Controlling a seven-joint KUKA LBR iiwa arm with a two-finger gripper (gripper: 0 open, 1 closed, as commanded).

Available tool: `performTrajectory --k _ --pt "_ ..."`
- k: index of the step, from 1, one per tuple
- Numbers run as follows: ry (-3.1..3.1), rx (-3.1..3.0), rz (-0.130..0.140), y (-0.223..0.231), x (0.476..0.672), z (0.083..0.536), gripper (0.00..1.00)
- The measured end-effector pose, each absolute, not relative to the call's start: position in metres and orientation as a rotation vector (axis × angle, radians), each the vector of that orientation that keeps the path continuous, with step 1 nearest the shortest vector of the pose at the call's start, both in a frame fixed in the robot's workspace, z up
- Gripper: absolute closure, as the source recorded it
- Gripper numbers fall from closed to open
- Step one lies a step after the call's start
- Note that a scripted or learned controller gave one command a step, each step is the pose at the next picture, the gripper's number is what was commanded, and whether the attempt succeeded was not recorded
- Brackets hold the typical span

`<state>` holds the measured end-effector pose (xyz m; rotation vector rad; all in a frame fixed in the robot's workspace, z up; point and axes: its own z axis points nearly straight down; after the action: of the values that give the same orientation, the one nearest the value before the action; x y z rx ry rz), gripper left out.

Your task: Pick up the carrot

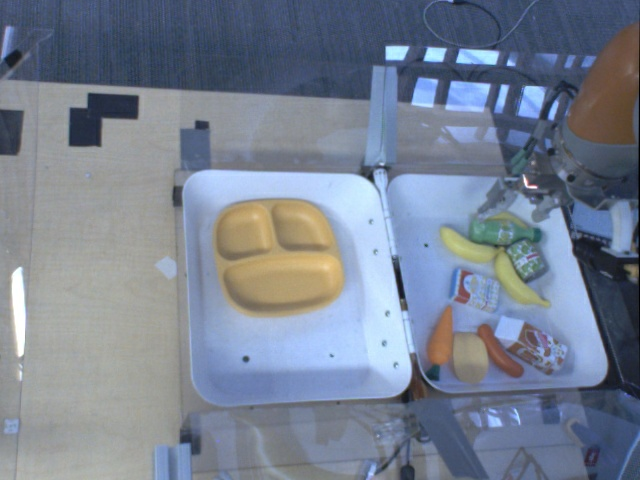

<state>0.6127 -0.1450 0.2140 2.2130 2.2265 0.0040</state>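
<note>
The carrot [440, 339] lies near the front edge of the right bin [420, 203], towards its front left corner, just beside a pale yellow cheese wedge [470, 358] with a red sausage [499, 351] on the far side of that. Up at the back of the same bin the claw [519, 200] hangs over a green bottle [503, 231], its fingers [492, 202] spread apart and gripping nothing, well away from the carrot. Over in the left bin [300, 368] sits a yellow divided plate [279, 255].
</note>
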Motion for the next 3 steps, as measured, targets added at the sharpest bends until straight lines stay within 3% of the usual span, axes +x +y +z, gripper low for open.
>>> performTrajectory --k 1,2,3 --pt "2.415 2.003 0.005 -0.167 0.605 0.176 0.0" --pt "2.471 1.929 0.007 -0.142 0.561 0.271 0.0" --pt "2.69 1.617 0.004 -0.119 0.556 0.107 0.0"
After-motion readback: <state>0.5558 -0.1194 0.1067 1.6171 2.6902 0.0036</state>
